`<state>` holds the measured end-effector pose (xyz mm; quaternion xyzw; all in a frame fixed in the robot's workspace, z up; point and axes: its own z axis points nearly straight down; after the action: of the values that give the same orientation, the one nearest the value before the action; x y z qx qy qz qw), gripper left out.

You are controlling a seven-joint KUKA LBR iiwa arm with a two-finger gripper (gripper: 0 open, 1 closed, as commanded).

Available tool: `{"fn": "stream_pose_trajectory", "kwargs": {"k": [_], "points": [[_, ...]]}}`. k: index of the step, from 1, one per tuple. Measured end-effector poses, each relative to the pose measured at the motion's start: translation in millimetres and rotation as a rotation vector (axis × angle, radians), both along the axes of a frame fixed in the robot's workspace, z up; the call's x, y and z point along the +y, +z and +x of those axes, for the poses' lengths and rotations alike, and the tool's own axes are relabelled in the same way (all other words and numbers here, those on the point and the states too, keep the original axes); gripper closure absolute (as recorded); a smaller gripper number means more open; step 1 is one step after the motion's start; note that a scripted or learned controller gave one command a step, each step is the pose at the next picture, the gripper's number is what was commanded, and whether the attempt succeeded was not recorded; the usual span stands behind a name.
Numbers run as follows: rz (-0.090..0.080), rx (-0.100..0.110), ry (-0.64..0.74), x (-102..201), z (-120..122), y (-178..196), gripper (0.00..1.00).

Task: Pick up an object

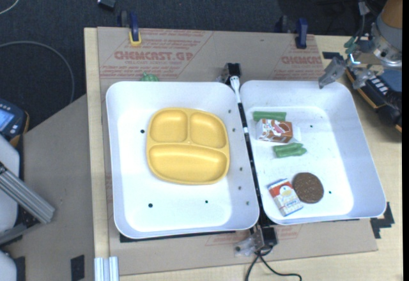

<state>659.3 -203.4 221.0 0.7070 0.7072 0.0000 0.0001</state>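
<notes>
The right bin (358, 145) holds several small items. A flat green piece (269, 116) lies near its far left, with a red-and-white snack packet (275, 130) just in front of it. Closer in lies a second green piece (289, 150). A brown round disc (308, 187) and a small red-and-white box (284, 197) rest side by side near the front edge. My gripper (342, 72) hangs over the bin's far right corner, well apart from all of these items, and I see nothing in it.
The left bin (128, 165) carries a yellow divided plate (188, 145). Blue clamps (133, 25) (301, 32) pin the cardboard base at the back. A black divider (241, 120) runs between the bins.
</notes>
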Motion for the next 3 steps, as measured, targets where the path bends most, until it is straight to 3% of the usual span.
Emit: {"fn": "stream_pose_trajectory", "kwargs": {"k": [1,2,3], "points": [[-0.007,-0.022,0.003,11.5,9.0,184.5,0.00],[-0.005,-0.006,0.002,11.5,8.0,183.6,1.00],[0.002,0.008,-0.002,32.8,-55.3,130.2,1.00]]}}
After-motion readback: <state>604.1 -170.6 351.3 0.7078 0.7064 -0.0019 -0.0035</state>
